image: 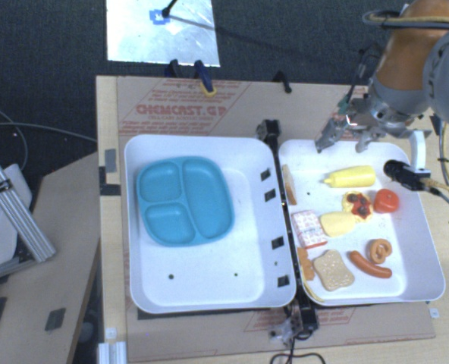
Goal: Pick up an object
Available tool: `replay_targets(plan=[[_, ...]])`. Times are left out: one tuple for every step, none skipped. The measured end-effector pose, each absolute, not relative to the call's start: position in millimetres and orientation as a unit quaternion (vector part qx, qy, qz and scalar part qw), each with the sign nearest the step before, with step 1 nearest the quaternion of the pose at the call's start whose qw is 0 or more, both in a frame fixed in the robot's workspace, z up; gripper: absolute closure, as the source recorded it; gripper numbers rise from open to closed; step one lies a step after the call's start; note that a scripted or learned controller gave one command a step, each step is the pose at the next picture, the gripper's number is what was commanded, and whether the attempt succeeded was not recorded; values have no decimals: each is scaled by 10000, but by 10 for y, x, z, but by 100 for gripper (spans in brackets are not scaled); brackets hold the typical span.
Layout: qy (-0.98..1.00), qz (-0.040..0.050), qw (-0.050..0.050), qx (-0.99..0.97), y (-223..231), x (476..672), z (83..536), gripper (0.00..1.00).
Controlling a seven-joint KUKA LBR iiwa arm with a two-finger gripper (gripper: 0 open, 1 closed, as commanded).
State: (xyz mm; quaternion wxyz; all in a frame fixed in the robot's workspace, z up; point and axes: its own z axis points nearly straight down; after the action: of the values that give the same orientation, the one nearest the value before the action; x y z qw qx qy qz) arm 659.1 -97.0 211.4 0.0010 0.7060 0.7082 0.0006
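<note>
Nearest edge of the right bin (pixel 429 279): toast slice (pixel 333 270) lying flat, a sausage (pixel 370 265) just to its right, a small pretzel (pixel 379 249) just above the sausage. A thin strip-shaped piece, identity unclear, lies by the bin's left wall.

Mid bin: wrapped red-and-white packet (pixel 309 228), pale yellow wedge (pixel 337 223) beside it, a small dark red-and-yellow item (pixel 356 203) touching the wedge's far end, red tomato (pixel 387 200) to the right. Beyond these, a yellow mustard bottle (pixel 350 177) lies on its side, nothing gripping it.

Left bin (pixel 209 287): a blue three-compartment tray (pixel 184 201), compartments bare.

Far side: jaws (pixel 344 138) hang above the right bin's far edge, spread apart, nothing between them, well clear of the food items. Grey arm with orange band (pixel 414 44) reaches in from the right. Both bins sit on a cardboard-covered surface (pixel 186 108); a shiny sheet (pixel 162 21) lies beyond it
</note>
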Motion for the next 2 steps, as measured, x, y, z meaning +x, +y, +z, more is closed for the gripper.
replay_targets(plan=[[7082,19,35,7060,-1207,6345,1006,0],[7099,15,22,7043,-823,6635,854,0]])
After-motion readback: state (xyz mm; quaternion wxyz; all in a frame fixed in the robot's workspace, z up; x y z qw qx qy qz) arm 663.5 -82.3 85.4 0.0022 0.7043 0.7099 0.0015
